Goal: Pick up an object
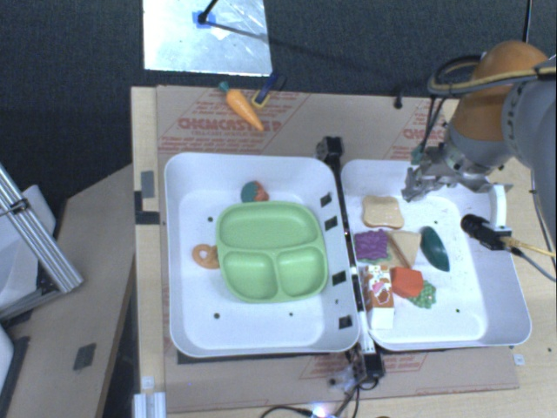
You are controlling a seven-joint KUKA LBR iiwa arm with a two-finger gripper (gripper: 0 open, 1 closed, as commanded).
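Over right white bin (500,320), near its back edge, you see grey arm's jaws (416,184) hanging just behind tan bread slice (383,212). Whether jaws open or shut, you cannot tell; nothing visibly held. Purple block (372,246), dark green oval piece (434,248), red piece (406,281) cluster nearby, likely candidates. Left bin (187,325) carries green divided tray (270,251), small orange ring (206,256) beside it.

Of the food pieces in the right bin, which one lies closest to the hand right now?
The tan bread slice, just below and left of the hand. The purple piece, red piece and dark green piece lie farther down the bin.
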